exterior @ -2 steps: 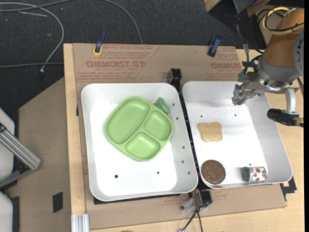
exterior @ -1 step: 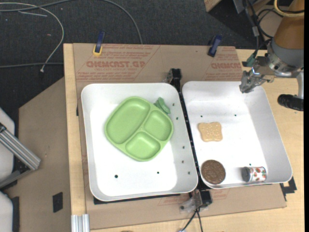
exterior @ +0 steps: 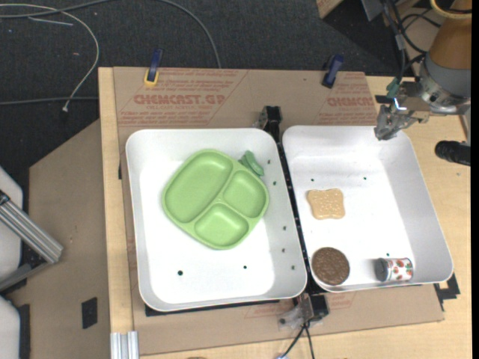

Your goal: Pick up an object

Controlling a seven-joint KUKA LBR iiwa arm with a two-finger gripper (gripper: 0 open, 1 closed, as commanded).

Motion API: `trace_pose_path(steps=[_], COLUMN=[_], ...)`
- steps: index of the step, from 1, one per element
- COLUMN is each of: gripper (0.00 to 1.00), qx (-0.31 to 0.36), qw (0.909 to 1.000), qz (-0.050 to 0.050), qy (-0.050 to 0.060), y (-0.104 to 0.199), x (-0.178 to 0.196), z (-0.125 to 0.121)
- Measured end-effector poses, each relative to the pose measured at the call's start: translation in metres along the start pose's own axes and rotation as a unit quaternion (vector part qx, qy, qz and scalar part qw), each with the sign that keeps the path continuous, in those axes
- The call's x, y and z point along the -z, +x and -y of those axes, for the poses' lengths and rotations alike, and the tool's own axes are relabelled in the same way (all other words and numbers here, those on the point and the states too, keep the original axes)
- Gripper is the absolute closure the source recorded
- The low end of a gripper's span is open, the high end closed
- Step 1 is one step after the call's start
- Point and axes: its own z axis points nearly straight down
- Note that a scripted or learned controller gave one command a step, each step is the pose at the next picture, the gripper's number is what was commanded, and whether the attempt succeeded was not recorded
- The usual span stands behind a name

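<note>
The hand [exterior: 387, 128] hangs over the far right corner of the right bin [exterior: 419, 193]; how far it is open I cannot tell, and nothing shows between its tips. In that bin lie a tan toast slice [exterior: 326, 203], a brown disc [exterior: 330, 265] and a small can [exterior: 394, 269] on its side with a red-and-white label too small to read. The left bin [exterior: 150, 200] holds a green divided plate [exterior: 215, 197]. The cardboard [exterior: 179, 99] on the counter reads "CHEMCAST GP".
</note>
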Motion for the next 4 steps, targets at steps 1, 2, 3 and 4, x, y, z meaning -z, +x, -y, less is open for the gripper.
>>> trace_pose_path(steps=[1,2,3,4], gripper=[1.00,1.00,1.00,1.00], qx=[0.001,0.003,0.002,0.003], qw=[1.0000,1.0000,1.0000,1.0000], qz=[-0.002,-0.002,-0.002,-0.003], qy=[0.004,0.003,0.004,0.005], y=[0.044,0.101,0.143,0.202], x=[-0.008,-0.001,0.007,0.001], z=[0.028,0.045,0.072,0.097])
